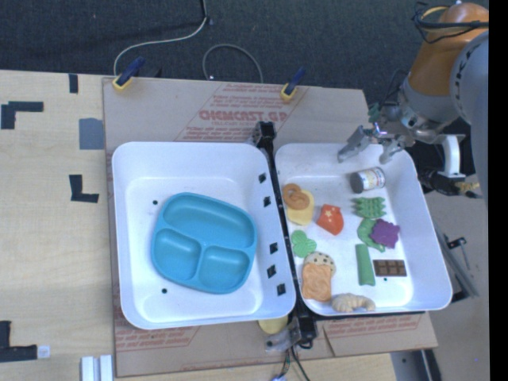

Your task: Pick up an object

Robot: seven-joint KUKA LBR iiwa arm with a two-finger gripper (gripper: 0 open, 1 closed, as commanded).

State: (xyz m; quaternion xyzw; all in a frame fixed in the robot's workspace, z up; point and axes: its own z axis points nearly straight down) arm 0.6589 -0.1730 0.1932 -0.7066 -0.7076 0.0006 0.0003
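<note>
My gripper (367, 151) hangs over the far corner of the right bin (425, 236), open, with nothing between its fingers. Just below it a small grey can (367, 180) lies on its side. Toy foods are scattered further down the bin: an orange and yellow piece (298, 198), a red pepper (331, 219), a green leafy piece (370, 207), purple grapes (385, 232), a green stick (364, 264), a chocolate bar (390, 269), a cookie (320, 260), a toast piece (317, 282) and a croissant (352, 302).
The left bin (131, 213) holds a blue divided plate (205, 242). A black divider (274, 213) with clips runs between the bins. Cardboard lies under both bins, and a yellow object (272, 324) sits at the front edge.
</note>
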